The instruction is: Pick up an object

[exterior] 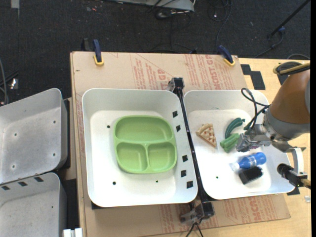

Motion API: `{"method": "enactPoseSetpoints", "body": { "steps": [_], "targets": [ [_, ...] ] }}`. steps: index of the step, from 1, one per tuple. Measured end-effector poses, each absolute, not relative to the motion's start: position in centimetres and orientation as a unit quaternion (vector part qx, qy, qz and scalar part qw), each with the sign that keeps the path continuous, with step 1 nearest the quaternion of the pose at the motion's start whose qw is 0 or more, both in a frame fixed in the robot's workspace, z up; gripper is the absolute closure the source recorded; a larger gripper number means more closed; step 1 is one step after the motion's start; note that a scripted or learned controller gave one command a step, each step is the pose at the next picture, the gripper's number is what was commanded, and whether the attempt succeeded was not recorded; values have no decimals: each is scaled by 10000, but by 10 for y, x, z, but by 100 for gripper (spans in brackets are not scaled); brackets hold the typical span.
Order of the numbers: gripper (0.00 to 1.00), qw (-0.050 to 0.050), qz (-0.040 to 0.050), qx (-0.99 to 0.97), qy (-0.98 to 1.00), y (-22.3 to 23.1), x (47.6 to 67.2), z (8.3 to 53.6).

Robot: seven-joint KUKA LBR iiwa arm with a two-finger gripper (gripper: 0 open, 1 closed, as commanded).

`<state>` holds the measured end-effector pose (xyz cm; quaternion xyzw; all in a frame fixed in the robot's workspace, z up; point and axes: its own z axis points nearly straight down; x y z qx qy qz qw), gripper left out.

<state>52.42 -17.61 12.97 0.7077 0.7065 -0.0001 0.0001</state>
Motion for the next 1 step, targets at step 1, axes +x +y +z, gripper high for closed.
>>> {"method": "enactPoseSetpoints", "body": {
  "steps": [1],
  "targets": [
    [100, 17, 7, 7066, 7076, -179, 525, 172]
  ]
}}
